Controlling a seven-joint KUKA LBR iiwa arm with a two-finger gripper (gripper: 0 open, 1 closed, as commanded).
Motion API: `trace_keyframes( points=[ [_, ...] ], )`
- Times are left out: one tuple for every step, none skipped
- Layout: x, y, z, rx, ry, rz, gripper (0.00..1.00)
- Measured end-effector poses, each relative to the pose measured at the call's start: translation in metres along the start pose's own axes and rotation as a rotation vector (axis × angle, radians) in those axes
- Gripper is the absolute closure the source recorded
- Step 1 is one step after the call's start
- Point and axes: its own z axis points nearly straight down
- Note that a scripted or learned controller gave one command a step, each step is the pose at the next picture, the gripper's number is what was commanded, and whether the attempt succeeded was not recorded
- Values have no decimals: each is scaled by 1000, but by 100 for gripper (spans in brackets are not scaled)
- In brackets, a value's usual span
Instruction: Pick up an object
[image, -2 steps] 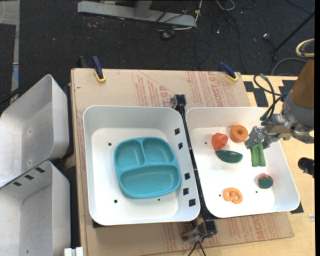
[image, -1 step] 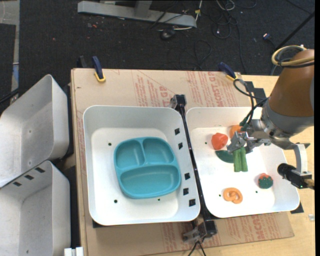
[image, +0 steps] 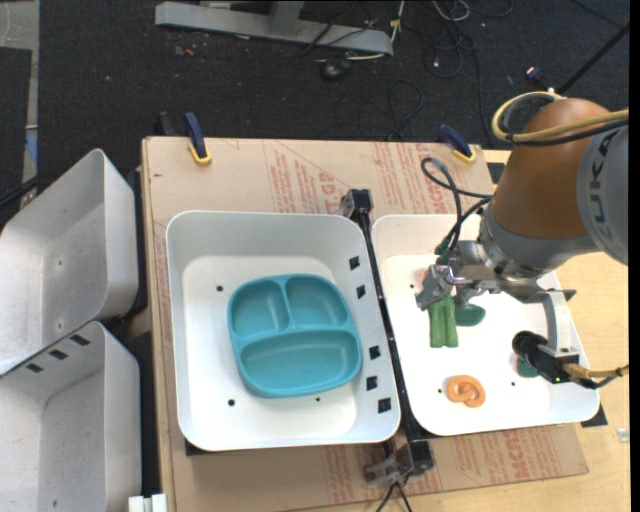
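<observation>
Gripper (image: 440, 285), fingers' state untellable, hangs over green stalks (image: 443, 325) mid right bin (image: 420, 405); lowering squarely astride them, off the orange ring (image: 465, 390), should help.

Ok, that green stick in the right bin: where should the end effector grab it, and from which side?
Probably at the middle of the green stick, coming straight down from above. It lies flat on the floor of the right bin, long and narrow, running roughly top to bottom in the view, so closing across its narrow width looks best. The end effector hangs over its upper end.
</observation>
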Motion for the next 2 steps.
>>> trace_keyframes(
  points=[
    [59, -8, -2, 0, 1, -1, 100],
    [118, -4, -2, -1, 0, -1, 100]
  ],
)
